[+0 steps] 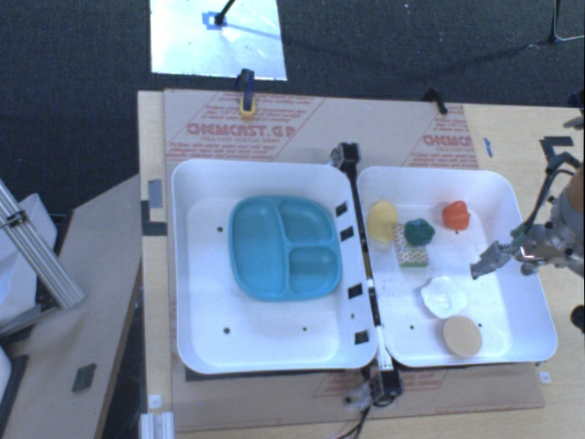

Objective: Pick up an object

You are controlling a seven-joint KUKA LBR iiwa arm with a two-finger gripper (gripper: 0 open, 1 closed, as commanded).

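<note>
From the overhead camera view, the arm's pincer (486, 262) reaches in from the right over the right-hand shallow white bin (526, 318), its tip hanging above bare bin floor; whether it is wide or narrow I cannot tell at this size and blur, and nothing is visibly held.

The nearest candidate for a pick is the flat white lid-like piece (444, 296), lying just below and to the left of the pincer tip. Below it rests the round tan disc (462, 336). Further left, well apart from the pincer, sit the dark green lump (419, 231) on a patterned sponge-like block (412, 254), the yellow rounded object (383, 219), and up-left the small orange object (456, 215).

The blue divided plastic tray (283, 247) lies in the left white bin (196, 337) on the tabletop (151, 154).
</note>
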